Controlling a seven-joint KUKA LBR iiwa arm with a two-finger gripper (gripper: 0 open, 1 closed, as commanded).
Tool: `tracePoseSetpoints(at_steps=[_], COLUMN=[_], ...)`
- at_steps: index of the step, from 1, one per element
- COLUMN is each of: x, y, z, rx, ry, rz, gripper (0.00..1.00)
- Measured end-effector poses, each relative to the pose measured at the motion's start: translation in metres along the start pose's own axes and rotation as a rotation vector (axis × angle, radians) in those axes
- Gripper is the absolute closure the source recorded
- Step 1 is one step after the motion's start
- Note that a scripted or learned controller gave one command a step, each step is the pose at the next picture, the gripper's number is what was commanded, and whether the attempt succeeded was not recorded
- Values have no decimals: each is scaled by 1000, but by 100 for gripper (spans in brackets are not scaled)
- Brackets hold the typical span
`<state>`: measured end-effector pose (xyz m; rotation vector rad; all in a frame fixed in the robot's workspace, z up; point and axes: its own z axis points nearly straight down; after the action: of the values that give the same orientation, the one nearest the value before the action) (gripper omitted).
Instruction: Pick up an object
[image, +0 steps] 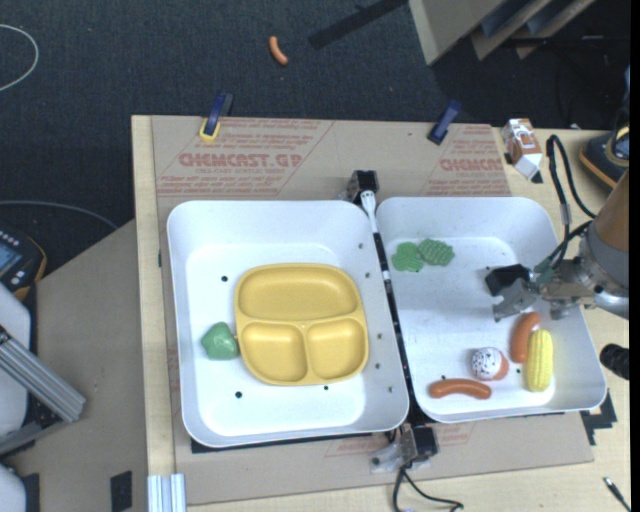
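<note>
In the right bin (470, 215) my gripper (530, 303) hangs low near the right wall, coming in from the right. Just below it lies a small orange carrot-like piece (521, 338), with a yellow corn cob (539, 359) touching its right side. A white speckled ball (487, 363) sits to the left of those two. A red sausage (460, 389) lies along the front wall. Two green leafy pieces (421, 255) rest at the back left of this bin. Nothing shows held in the gripper.
The left bin (190, 300) holds a yellow divided plate (298, 322) and a green lump (219, 341) at the plate's left. A black clamp (363, 185) sits where the bins meet at the back. Cables run past the right bin's far right corner.
</note>
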<state>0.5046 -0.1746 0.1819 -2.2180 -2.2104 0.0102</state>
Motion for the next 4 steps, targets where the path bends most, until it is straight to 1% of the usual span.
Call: tracePoseSetpoints(at_steps=[1,2,3,4], x=[0,1,0,0], y=[3,4,8,9], z=[-6,58,95,83], rx=[-12,-5,-21,-26], ry=[-3,1,-6,-8], rz=[-3,-3,-5,-3], gripper=[0,0,0,100])
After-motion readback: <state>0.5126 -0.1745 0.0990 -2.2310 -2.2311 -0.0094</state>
